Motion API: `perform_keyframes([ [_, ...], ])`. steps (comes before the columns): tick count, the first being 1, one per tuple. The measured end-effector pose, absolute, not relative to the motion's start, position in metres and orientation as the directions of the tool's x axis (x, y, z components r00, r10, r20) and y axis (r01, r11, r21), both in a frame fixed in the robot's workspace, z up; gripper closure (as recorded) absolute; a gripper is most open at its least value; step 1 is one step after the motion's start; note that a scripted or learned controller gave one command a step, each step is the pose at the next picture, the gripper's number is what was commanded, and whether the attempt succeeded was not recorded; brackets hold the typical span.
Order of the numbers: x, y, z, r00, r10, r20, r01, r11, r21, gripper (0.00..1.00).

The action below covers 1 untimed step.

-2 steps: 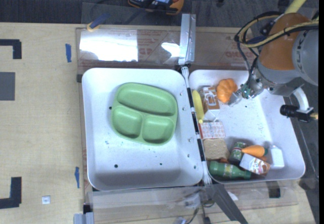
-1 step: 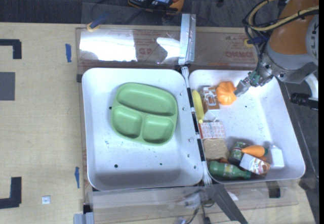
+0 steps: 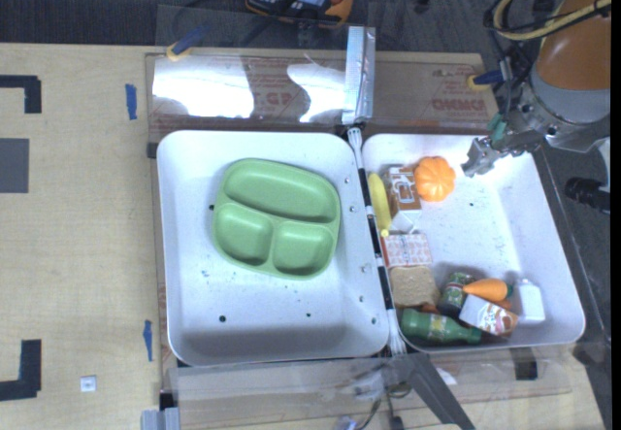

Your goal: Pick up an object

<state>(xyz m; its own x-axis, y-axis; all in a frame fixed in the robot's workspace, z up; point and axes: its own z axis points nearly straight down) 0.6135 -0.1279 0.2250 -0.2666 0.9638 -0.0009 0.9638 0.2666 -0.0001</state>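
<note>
My gripper [image 3: 478, 159] hangs over the far right part of the right bin [image 3: 529, 224], just right of an orange pumpkin-shaped toy [image 3: 435, 178]. Nothing shows between its tips. Along the bin's left wall lie a yellow banana [image 3: 377, 201], a small brown packet [image 3: 400, 189], a pink-white box [image 3: 408, 249] and a brown bread slice [image 3: 414, 286]. At the near edge sit a green bottle [image 3: 439, 327], a carrot [image 3: 488, 289], a red-labelled bottle [image 3: 488, 317] and a small white block [image 3: 531, 301].
The left bin [image 3: 184, 302] holds a green three-compartment plate [image 3: 277, 216]. A clear shiny panel [image 3: 252, 88] and metal bar [image 3: 357, 74] stand behind the bins. The arm's orange band [image 3: 572, 40] and cables are at the upper right.
</note>
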Motion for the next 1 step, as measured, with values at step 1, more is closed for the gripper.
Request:
perform_keyframes([
  [1, 0.5331, -0.1377, 0.2574, -0.19, 0.982, 0.002, 0.982, 0.19, -0.005, 1.0],
])
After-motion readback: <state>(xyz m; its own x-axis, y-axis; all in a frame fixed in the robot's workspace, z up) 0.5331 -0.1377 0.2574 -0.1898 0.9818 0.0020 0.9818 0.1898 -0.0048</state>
